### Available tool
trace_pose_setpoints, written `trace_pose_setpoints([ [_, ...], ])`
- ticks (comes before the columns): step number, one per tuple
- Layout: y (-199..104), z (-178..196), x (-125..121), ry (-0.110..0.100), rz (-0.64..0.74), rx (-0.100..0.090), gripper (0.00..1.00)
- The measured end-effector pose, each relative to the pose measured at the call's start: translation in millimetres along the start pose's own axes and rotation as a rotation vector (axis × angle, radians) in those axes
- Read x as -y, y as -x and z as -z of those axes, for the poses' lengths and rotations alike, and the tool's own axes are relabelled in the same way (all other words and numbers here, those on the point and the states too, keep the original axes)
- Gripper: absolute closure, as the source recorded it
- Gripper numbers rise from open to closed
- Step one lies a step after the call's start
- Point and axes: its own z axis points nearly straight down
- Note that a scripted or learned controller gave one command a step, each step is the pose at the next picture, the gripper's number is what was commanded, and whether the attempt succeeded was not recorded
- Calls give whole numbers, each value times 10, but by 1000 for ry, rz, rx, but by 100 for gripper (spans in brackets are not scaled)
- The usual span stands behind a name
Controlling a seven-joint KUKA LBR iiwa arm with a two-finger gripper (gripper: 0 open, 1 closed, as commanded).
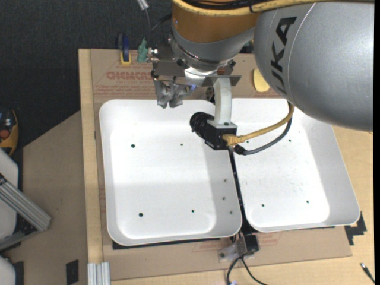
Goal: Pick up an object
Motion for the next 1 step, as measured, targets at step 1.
trace_pose_setpoints([
  [1, 52, -927, 289, -27, -7, 12, 100],
])
